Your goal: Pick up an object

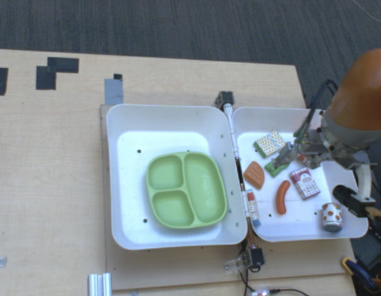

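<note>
The grey arm with the orange band (363,97) reaches in from the right, over the right white bin (357,230). Its tool (288,156) hangs low in the middle of that bin. It is hard to see the tip well, so I cannot tell how the tool is set, and nothing can be seen caught in it.

The things to pick from all lie in the right bin. A small green and yellow patterned packet (269,143) sits near the top. A green stick-shaped thing (277,167) lies right by the tool tip, maybe touching it. Just left of that is an orange wedge like a slice of bread (255,174). Below are a red sausage (282,197), a small red and white box (304,184), and a little round tin can (331,217) in the lower corner.

The left white bin (126,171) holds a light green plastic tray with three parts (187,190). Both bins sit on the pale wooden table (49,184).

I think the arm is at the grabbing step, aiming at the green stick. Next, it needs to close firmly on that one thing and lift straight up without bumping the packet or the box.
</note>
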Motion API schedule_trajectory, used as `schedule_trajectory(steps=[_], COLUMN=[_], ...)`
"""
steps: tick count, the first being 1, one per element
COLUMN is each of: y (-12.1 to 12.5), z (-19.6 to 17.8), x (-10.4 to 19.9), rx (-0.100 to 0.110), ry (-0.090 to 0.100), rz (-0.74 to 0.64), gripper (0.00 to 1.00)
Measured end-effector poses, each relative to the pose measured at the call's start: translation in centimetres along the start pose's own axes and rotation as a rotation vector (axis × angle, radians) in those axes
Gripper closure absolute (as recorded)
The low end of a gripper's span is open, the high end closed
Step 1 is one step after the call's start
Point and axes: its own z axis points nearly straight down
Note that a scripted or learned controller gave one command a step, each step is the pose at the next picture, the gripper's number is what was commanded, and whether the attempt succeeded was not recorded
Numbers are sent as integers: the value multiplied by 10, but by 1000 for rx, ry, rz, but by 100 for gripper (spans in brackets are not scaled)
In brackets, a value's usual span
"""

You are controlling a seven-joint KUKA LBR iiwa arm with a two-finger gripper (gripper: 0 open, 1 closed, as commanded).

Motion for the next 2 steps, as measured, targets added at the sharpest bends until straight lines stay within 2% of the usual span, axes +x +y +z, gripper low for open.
schedule_trajectory(steps=[1,2], y=[-35,-33], z=[119,108], x=[-15,-14], rx=[3,-3], ry=[0,0], rz=[3,2], gripper=[0,100])
